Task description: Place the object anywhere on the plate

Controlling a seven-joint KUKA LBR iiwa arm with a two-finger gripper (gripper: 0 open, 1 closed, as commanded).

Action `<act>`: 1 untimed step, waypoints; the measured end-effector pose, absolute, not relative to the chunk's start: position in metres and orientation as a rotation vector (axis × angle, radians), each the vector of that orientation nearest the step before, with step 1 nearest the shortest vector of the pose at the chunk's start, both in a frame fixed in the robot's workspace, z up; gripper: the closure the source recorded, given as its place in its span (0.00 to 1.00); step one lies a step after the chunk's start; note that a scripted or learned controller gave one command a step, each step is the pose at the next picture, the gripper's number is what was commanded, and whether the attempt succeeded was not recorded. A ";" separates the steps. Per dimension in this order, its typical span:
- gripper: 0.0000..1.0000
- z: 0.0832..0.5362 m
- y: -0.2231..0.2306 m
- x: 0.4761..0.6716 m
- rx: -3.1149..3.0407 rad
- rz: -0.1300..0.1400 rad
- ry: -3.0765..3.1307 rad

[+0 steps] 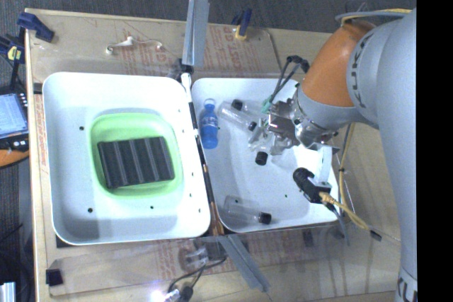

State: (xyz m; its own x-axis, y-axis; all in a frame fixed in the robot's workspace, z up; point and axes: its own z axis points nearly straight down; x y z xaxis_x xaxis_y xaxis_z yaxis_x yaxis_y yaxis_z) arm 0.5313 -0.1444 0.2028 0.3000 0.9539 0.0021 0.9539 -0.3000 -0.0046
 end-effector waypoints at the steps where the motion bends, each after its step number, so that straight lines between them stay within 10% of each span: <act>1: 0.00 0.203 -0.144 0.531 -2.529 0.002 -1.856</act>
